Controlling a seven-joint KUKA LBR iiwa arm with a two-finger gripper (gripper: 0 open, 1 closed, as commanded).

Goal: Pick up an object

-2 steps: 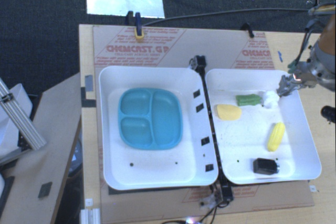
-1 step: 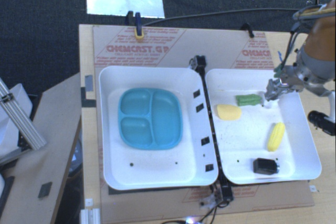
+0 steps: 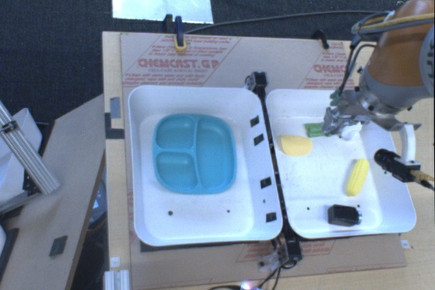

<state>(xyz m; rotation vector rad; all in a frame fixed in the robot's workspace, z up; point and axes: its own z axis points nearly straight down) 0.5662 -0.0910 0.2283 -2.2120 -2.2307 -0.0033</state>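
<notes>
My pincer (image 3: 333,124) hangs in the right bin (image 3: 380,224), touching a small green block (image 3: 314,129). I cannot tell its state. A yellow lemon (image 3: 296,145) lies at seven o'clock from it.

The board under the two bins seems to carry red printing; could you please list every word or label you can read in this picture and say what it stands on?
"CHEMCAST GP": red print on the protective sheet of the board, behind the left bin.
The same red print repeats behind the right bin, cut off and not fully readable.
The small line under the big word is too blurred to read.
The tray, corn and other items bear no legible text.
</notes>
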